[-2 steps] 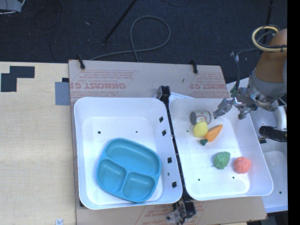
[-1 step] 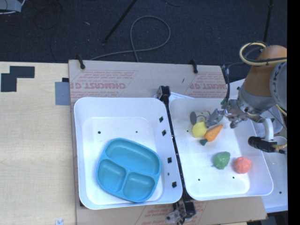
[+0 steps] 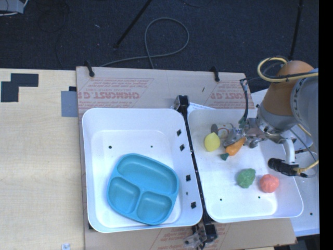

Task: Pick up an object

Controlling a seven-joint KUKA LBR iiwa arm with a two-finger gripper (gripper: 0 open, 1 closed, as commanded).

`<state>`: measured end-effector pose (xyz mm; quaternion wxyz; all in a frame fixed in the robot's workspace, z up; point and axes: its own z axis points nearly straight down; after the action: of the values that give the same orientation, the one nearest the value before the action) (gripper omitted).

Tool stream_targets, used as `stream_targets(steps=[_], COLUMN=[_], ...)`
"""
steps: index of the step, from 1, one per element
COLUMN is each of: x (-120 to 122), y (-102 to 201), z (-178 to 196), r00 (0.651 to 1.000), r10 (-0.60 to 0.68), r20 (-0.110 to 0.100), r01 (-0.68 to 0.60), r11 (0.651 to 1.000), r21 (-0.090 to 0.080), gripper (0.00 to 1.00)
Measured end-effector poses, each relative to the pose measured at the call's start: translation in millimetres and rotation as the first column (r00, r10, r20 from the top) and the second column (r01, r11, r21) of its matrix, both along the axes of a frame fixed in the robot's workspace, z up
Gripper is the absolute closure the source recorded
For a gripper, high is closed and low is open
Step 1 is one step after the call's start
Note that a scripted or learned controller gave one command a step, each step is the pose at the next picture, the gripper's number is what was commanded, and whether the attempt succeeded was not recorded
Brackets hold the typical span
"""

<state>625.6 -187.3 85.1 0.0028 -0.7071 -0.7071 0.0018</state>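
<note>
Orange carrot-like piece lay in the right bin, beside the yellow lemon, at your hand; whether it was gripped, I couldn't tell. You should have centred before lifting.

From here I can't resolve the claw: its tips blur together with the orange object in the right bin, so whether they touch it is beyond me. The arm is cut off past the tabletop's right edge. The small dark bits beside the yellow object are too small to name.
</note>
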Motion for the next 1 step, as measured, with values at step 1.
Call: stream_targets(steps=[1], x=[1.1], y=[-0.7], z=[12.6], r00=[1.0], r10=[-0.001], r20=[0.003], r01=[0.001], r11=[1.0], r21=[-0.001], gripper=[1.0])
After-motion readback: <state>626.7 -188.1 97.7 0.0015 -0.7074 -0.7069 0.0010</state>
